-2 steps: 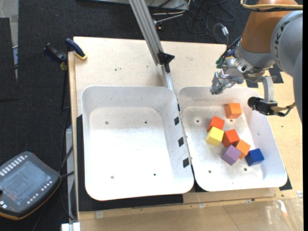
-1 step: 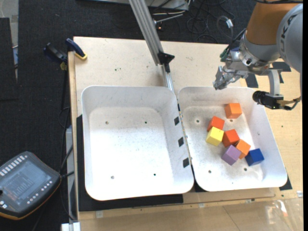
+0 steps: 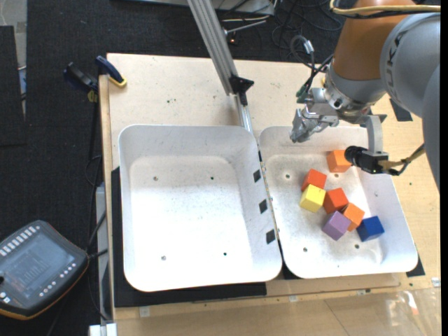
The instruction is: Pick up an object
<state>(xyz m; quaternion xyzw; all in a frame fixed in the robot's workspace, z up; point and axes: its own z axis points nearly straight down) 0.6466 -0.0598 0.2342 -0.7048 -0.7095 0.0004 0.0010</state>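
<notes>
We see a teach pendant (image 3: pixel 35 268) at far left off the worktop (image 3: pixel 175 82), and a blue-yellow clamp (image 3: pixel 110 72) on its back left corner. Left bin (image 3: pixel 140 142) next. Right bin (image 3: pixel 392 254) holds the blocks: yellow cube (image 3: pixel 312 198), orange cube (image 3: pixel 314 179) just behind it, another orange cube (image 3: pixel 336 199) beside yellow, purple cube (image 3: pixel 336 225), a third orange cube (image 3: pixel 353 214), blue cube (image 3: pixel 370 228), and a separate orange cube (image 3: pixel 338 160) further back. Pincer (image 3: pixel 302 133) hangs over the right bin's back edge, apart from all blocks; we cannot tell whether it's open or closed. Nothing visible gripped.
</notes>
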